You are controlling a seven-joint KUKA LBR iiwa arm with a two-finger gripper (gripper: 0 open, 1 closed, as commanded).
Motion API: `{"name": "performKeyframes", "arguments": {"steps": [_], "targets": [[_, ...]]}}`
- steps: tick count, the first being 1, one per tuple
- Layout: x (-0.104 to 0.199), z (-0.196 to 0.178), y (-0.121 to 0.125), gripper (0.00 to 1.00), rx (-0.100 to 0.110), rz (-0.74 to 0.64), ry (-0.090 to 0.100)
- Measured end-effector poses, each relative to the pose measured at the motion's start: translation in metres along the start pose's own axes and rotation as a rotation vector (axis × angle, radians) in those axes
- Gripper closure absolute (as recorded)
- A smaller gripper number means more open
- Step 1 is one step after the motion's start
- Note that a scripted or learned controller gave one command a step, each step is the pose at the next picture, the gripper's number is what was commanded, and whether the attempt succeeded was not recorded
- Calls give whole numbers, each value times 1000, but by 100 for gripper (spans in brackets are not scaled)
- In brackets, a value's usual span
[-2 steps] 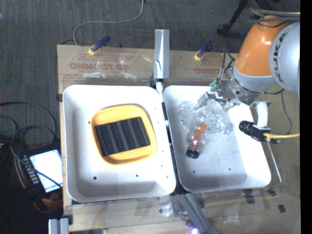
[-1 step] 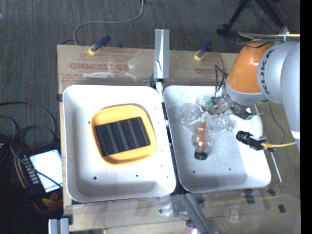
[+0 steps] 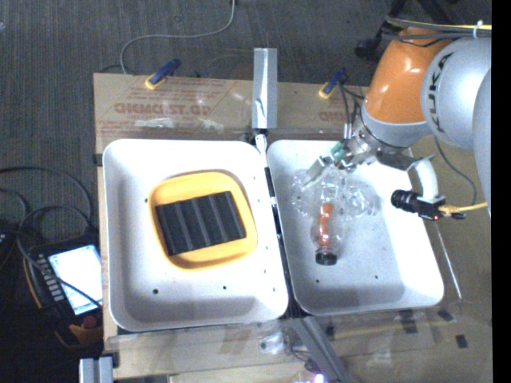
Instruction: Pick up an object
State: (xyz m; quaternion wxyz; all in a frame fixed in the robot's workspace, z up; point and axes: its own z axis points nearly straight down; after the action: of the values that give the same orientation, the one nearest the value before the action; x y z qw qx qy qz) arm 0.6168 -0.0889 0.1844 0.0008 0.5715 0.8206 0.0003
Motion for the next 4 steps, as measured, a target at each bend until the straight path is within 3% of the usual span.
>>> {"name": "performKeyframes", "arguments": {"steps": [1,2,3,4], "targets": [[-18,57,-4,0,1,-23,-2],[-33,80,-32,0,-34,-49,-10],[-55,82,22,0,-7,-55,2],[-69,23,30,0,1,-184,-4]]}}
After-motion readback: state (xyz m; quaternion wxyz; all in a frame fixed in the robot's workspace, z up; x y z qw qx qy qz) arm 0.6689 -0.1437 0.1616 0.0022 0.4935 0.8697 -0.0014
